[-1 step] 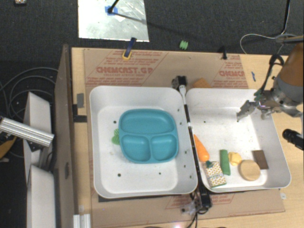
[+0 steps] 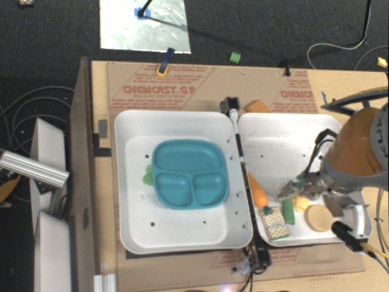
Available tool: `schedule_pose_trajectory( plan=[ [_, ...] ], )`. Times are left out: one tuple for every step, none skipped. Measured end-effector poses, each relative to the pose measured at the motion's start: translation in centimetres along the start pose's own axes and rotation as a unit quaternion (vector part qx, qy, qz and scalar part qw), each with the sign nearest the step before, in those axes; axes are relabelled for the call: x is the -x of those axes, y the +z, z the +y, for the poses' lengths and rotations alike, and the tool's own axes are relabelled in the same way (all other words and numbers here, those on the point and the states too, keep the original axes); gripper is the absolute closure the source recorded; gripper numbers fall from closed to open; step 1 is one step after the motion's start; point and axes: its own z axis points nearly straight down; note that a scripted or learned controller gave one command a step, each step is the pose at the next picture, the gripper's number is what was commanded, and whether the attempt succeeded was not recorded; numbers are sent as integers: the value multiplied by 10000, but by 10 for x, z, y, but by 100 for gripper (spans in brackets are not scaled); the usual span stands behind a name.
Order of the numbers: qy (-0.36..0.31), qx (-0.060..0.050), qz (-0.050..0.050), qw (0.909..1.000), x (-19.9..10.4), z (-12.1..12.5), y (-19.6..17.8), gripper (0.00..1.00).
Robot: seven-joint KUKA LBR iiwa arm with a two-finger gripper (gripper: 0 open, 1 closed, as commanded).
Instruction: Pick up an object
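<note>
The tool (image 2: 299,190) is seen low in the right bin (image 2: 285,129), at the end of the arm (image 2: 358,148) that reaches in from the right. Whether its grasping parts are apart or together cannot be told, since the wrist hides them from above.

The relation that matters is a short one: a cluster of small objects lies just to the near side of the tool, toward the near-left corner of the right bin. Nearest is a yellow piece (image 2: 301,204), just beside the tool and perhaps touching it, though the view is too coarse to be sure. A green piece (image 2: 287,212) lies next to it, its long axis running near to far. An orange carrot-shaped piece (image 2: 258,193) lies to the left against the bin wall, long axis slanting from far-left to near-right. A small patterned box (image 2: 275,222) sits nearest the near wall, and a pale round disc (image 2: 316,218) lies to the right of the yellow piece.

The left bin (image 2: 130,181) holds a teal divided plate (image 2: 189,173), well apart from the tool.
</note>
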Motion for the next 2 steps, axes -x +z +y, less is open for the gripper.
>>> schedule_pose_trajectory(
  plan=[
    [-26, 75, -46, 10000, 54, 85, -64, 0],
    [-3, 64, -35, 10000, 60, 51, -170, 0]
  ],
)
